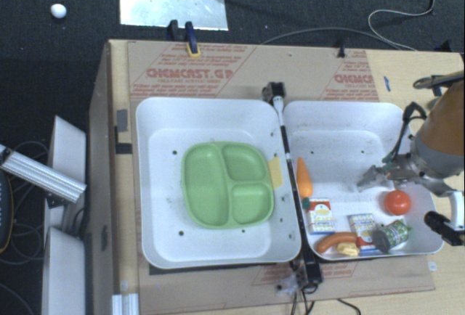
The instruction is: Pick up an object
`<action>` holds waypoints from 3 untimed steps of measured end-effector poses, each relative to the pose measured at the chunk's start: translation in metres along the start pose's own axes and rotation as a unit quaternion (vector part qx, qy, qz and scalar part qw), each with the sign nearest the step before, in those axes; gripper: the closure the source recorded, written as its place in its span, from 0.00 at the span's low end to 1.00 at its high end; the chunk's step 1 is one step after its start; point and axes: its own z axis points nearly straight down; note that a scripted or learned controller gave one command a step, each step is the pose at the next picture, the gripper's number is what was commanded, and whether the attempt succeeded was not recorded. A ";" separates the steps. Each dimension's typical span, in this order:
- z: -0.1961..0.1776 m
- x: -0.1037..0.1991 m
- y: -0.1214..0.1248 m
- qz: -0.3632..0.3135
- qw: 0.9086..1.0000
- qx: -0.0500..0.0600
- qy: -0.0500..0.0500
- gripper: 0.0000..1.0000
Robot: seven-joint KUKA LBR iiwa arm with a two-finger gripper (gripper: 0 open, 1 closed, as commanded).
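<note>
While low over the right bin [341, 117], step: getting ready to grab.
Gripper [378, 176]: cannot tell if open or closed.
Tomato [397, 202]: just beside, at 4 o'clock.
Next: slide over tomato, drop, squeeze.

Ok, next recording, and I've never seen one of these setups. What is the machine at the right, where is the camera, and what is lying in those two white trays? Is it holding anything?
The machine is a robot arm, grey with an orange band, reaching in from the right. Its two-finger gripper hangs over the right bin, and nothing can be seen between the fingers. The single camera is fixed above the bench and looks down at a slant on both bins.

The left bin holds a green divided plate and a small yellow piece by its right edge.

The right bin holds toy groceries: a carrot, a red tomato, two small printed boxes, a hot dog and a greenish can lying on its side. The tomato lies just below the gripper.
</note>
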 end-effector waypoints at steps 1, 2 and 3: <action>0.011 0.000 -0.045 0.001 1.000 0.002 0.000 0.00; -0.001 0.000 -0.043 0.000 1.000 -0.001 0.000 1.00; -0.081 0.064 0.001 -0.001 1.000 0.000 0.001 1.00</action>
